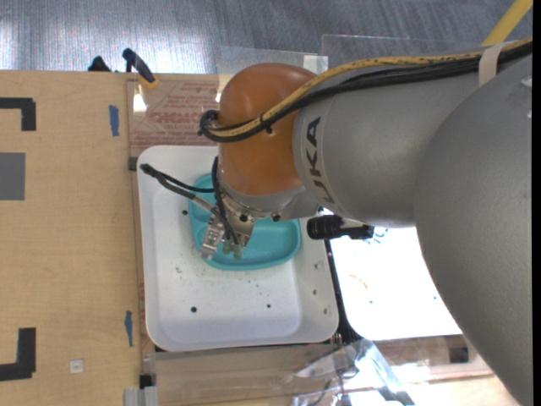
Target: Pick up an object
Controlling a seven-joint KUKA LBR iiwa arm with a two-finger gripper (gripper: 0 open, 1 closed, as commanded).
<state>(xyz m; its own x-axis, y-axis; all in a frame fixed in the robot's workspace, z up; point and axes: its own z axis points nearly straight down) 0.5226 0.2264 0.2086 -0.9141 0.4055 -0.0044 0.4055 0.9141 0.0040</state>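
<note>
A teal, dish-like object (272,242) lies in the upper middle of the left white bin (173,299). My gripper (221,244) points down at the object's left part, right at its surface. The orange wrist band and grey arm cover the object's upper edge. I cannot make out anything held in the gripper.
The grey arm hides most of the right bin (380,290). A dark divider (335,290) runs between the two bins. A brown board (63,227) with black marks and blue tape borders the left bin. Small dark specks dot the left bin's floor. Black cables hang by the wrist.
</note>
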